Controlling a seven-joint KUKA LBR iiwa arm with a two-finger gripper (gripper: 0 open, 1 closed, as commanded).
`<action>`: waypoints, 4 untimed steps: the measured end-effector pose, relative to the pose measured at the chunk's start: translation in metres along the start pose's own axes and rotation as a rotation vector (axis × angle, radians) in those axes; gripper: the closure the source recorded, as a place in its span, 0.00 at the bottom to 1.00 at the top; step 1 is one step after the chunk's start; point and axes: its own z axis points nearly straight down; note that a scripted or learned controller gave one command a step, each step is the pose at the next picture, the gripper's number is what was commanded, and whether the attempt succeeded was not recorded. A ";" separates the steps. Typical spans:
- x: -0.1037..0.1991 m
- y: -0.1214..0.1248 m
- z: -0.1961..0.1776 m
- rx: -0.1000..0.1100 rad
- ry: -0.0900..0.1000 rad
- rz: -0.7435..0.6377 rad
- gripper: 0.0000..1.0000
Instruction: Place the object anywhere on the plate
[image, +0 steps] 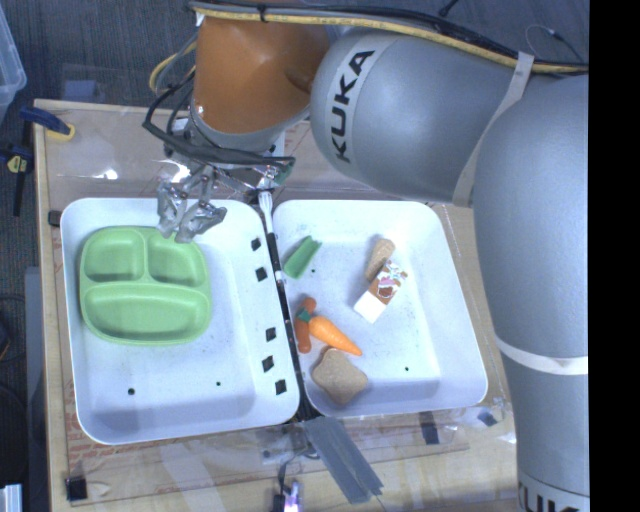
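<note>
A green plate with three compartments lies in the left bin, and I see nothing on it. My gripper hangs over the plate's far right corner, under the orange wrist band. I see no object in it. The loose objects lie in the right bin: a green stick, a tan cone-shaped piece, a white and red block, a carrot, a small red-orange piece touching it, and a brown bread slice.
The ridge where the two bins meet carries several black marks. The grey arm spans the far and right side of the bench. A blue clamp sits at the bench's far left corner.
</note>
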 end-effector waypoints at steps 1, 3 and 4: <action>0.001 -0.001 0.000 -0.001 0.001 0.002 0.00; -0.030 0.016 0.083 0.001 -0.001 -0.096 0.00; -0.030 0.015 0.071 0.003 -0.004 -0.095 1.00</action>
